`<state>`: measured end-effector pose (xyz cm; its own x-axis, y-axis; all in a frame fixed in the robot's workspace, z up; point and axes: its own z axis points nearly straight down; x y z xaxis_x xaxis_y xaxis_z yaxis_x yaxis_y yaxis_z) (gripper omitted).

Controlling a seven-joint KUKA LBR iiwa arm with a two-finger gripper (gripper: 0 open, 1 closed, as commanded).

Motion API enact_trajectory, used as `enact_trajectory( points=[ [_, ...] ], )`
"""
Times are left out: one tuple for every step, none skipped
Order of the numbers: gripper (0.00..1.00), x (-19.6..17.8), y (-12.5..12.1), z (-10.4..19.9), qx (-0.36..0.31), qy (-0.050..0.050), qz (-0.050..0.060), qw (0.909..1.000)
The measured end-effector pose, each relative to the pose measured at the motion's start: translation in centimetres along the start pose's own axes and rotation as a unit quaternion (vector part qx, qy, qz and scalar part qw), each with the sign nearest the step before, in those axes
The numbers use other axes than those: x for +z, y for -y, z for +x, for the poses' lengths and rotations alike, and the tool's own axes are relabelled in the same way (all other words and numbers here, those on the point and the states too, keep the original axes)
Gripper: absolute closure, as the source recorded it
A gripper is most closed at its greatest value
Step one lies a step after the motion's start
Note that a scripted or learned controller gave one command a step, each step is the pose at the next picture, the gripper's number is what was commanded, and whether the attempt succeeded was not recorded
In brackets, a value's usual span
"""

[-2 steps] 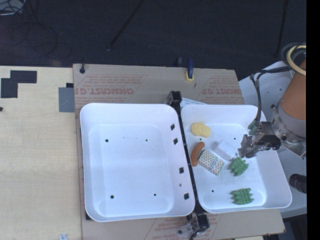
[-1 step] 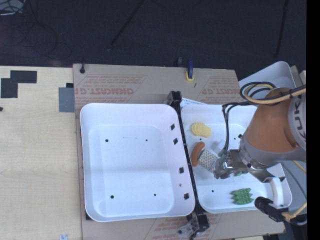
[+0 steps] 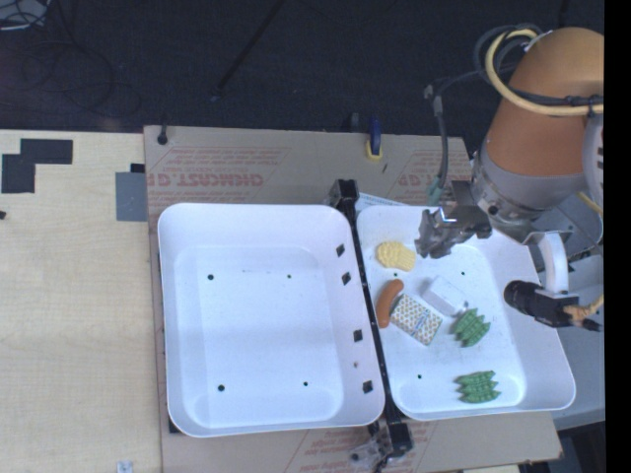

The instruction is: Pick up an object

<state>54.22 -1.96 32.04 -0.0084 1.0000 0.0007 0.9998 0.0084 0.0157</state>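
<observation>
**Operator:** I take the flat, bumpy yellow wafer-shaped piece (image 3: 396, 255) as the likeliest pick. It lies in the right-hand shallow white plastic bin (image 3: 537, 368), toward that bin's ten o'clock corner. The dark two-finger gripper (image 3: 435, 236) hangs just beside it, at its two o'clock. Nothing sits between the fingers; beyond that I cannot tell whether they are spread or closed, because the view is too coarse.

**Observer:** What else is nearby?

**Operator:** At the wafer's six o'clock lies a small orange sausage-shaped toy (image 3: 388, 303), and touching that, a speckled white rectangular packet (image 3: 415, 318). A plain white block (image 3: 446, 295) sits at the packet's one o'clock. Two knobbly green toy vegetables follow: one (image 3: 470, 327) at the block's five o'clock, another (image 3: 477, 387) near the bin's six o'clock rim. The left-hand white bin (image 3: 187, 343) stands across the black divider (image 3: 357, 294).

**Observer:** Risks?

**Operator:** I judge the wafer thin and low, so a descent that stops short would close on air. The gripper is offset toward two o'clock, so one finger could land on the wafer and push it toward the divider wall, where there is little room for a finger. The orange toy, packet and block crowd together, so a try there may nudge a neighbour.
</observation>
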Motion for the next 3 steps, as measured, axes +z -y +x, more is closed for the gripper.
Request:
enact_trajectory(
  points=[
    [1.0,-5.5,5.5,7.3,-0.001,-0.001,0.007,1.0],
    [1.0,-6.0,5.4,6.9,0.002,0.001,0.011,0.9999],
    [1.0,0.8,6.1,-3.2,0.01,0.002,0.012,0.9999]
  ],
)
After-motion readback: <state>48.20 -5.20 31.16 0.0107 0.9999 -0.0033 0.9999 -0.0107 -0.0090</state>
